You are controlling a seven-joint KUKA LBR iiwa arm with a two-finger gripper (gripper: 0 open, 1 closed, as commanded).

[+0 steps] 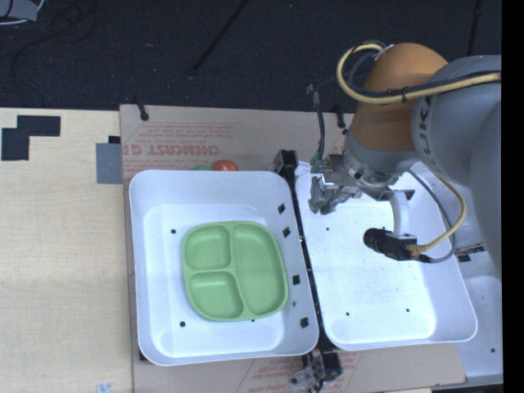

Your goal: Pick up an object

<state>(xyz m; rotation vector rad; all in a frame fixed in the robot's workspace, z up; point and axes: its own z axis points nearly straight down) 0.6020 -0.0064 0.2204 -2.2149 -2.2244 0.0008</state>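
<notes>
Green divided plate (235, 270) lies in left bin (155, 195); pincer (322, 195) state unclear.

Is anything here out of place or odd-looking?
One thing stands out: a small red-orange object lies outside the bins, on the cardboard just behind the back rim of the left bin. The green divided plate sits flat inside that bin, turned slightly askew. Nothing looks spilled or broken.
</notes>
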